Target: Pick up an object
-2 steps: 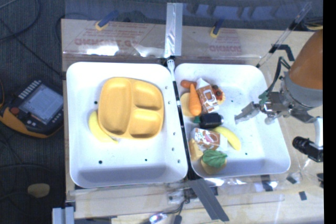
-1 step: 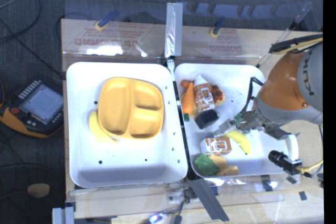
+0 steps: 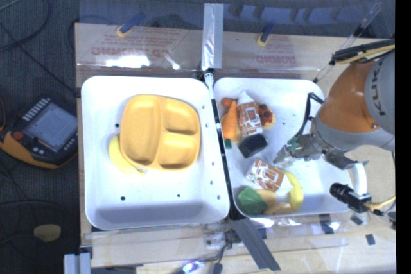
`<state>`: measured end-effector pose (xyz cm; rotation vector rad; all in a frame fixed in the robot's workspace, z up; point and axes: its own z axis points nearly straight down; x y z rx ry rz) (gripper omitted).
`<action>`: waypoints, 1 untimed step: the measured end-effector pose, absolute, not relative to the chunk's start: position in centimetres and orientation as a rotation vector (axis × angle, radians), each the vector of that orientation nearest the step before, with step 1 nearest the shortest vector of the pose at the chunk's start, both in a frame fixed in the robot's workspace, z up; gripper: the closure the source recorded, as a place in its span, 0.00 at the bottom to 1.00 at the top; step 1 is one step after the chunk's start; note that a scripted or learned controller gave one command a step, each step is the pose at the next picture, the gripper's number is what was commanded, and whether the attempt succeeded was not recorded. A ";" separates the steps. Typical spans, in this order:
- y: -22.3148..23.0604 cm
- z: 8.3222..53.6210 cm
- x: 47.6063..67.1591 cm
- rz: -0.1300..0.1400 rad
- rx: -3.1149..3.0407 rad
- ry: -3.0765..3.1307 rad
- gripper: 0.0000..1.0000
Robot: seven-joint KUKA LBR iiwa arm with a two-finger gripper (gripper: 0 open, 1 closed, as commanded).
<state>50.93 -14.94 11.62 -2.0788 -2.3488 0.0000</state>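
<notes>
The right bin (image 3: 302, 96) holds several items: an orange carrot (image 3: 228, 119), a white-and-orange carton (image 3: 248, 117), a black block (image 3: 253, 144), a second small carton (image 3: 265, 176), a yellow banana (image 3: 294, 191) and a green piece (image 3: 251, 200). My gripper (image 3: 284, 154) hangs low over the middle of this bin. It is just right of the black block and above the second carton. I see no item in it. The grey arm with its orange band (image 3: 347, 106) reaches in from the right.
The left bin (image 3: 96, 202) holds a yellow divided plate (image 3: 159, 131) with a yellow banana-like piece (image 3: 119, 156) poking out under its left side. A metal divider (image 3: 212, 35) stands behind the bins. A handheld pendant (image 3: 45, 131) lies on the floor at left.
</notes>
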 end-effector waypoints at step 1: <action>-14.9 11.6 50.9 0.000 -2.079 -2.349 0.00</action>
